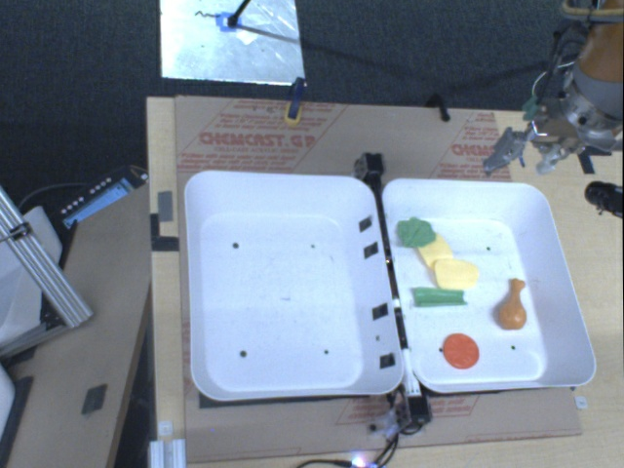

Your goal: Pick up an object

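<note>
camera view: approach step, nothing grasped yet. gripper hangs above bench beyond far edge of right bin, fingers apart, nothing between them. candidates all in right bin: green leafy piece, yellow pieces, green strip, brown drumstick shape, red disc. next move calls for travel over bin, then descent onto one piece. left bin alongside, white; brown board beneath both bins, dark carpet beyond.
</note>
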You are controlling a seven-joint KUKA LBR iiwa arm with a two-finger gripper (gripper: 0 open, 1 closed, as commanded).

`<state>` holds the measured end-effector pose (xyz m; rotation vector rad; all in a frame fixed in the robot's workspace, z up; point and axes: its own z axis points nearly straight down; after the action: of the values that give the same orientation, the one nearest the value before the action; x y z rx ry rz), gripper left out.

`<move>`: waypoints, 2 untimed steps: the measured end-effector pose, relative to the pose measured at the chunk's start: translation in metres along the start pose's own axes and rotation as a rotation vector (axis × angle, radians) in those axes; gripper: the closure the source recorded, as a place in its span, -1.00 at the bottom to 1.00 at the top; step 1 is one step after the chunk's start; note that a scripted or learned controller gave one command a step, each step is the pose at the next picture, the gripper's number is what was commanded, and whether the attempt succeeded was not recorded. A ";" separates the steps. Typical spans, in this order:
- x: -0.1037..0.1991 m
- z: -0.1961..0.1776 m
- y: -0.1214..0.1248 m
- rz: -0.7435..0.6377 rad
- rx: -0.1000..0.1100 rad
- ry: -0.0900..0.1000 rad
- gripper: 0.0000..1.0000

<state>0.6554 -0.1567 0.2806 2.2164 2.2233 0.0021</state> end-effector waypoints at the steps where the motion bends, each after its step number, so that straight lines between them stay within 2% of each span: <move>1: 0.000 -0.012 0.001 -0.004 -0.004 -0.001 1.00; 2: 0.065 0.124 -0.039 -0.006 0.016 0.006 1.00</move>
<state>0.6166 -0.0922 0.1568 2.2213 2.2407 -0.0087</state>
